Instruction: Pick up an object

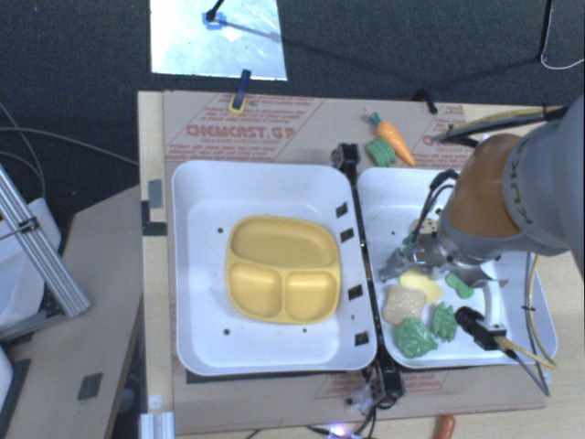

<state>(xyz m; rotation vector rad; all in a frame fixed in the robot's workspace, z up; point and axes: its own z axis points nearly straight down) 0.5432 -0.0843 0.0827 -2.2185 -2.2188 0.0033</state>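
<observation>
My gripper is low in the right bin, near that bin's left middle, with the grey arm and its orange band above it on the right. Just below the gripper lies a pale yellow piece, partly under it. A beige lumpy piece sits below that. A green broccoli-like toy and a smaller green piece lie at the bin's front. Another green bit peeks out under the wrist. I see nothing held by the gripper.
The left bin holds a yellow divided plate. A toy carrot with green leaves lies on the cardboard behind the right bin. A small blue and yellow tool lies at the back left.
</observation>
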